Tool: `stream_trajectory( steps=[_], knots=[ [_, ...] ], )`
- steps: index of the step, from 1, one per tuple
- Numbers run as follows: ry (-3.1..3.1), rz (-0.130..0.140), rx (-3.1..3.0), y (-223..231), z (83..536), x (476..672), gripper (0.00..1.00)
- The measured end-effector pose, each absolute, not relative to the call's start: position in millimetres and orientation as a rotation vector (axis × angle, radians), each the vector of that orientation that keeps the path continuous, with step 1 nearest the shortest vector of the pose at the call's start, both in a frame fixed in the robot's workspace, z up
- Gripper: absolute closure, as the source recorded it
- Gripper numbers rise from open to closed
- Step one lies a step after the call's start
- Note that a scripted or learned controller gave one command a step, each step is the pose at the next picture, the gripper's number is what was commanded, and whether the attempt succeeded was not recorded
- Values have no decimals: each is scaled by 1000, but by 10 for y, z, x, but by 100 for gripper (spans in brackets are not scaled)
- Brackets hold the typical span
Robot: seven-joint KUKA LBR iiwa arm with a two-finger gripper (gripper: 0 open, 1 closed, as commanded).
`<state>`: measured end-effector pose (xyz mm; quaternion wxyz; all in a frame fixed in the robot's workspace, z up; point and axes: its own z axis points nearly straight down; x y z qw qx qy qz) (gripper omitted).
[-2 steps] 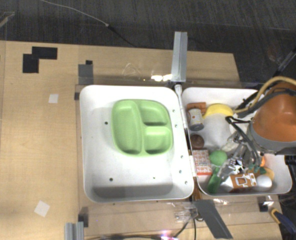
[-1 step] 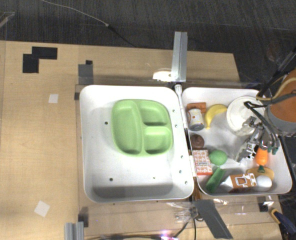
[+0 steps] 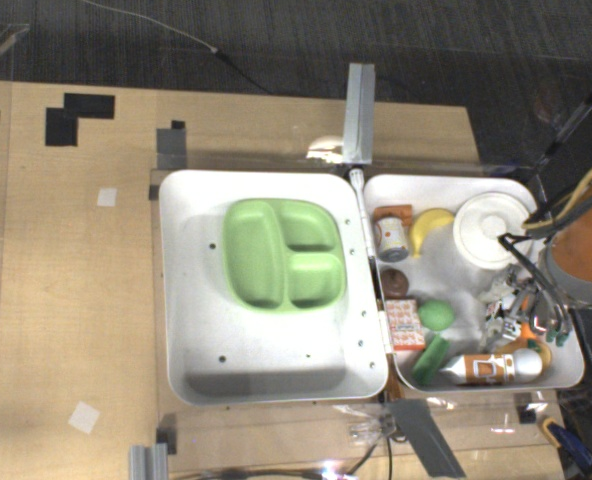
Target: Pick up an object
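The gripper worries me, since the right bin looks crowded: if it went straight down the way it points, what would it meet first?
Probably the white bottle with the orange label, lying just below the gripper in the right bin. Depth is unclear from this slanted view, so it could land on bare bin floor beside it.

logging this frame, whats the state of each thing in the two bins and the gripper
green divided tray: flat, right way up, alone in the left bin
can: on its side, right bin
yellow fruit: resting beside the can
white bowl: upside down
green ball: loose, mid bin
white bottle: lying on its side along the near wall
gripper: low in the right bin; fingers hidden in clutter
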<state>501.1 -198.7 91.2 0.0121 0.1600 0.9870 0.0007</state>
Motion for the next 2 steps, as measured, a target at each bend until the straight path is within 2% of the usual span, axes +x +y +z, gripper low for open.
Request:
stream_trajectory(
  steps=[1,2],
  knots=[
    [3068,-3,554,-1620,915,5022,0],
    [3004,6,861,-1119,898,5963,0]
  ],
)
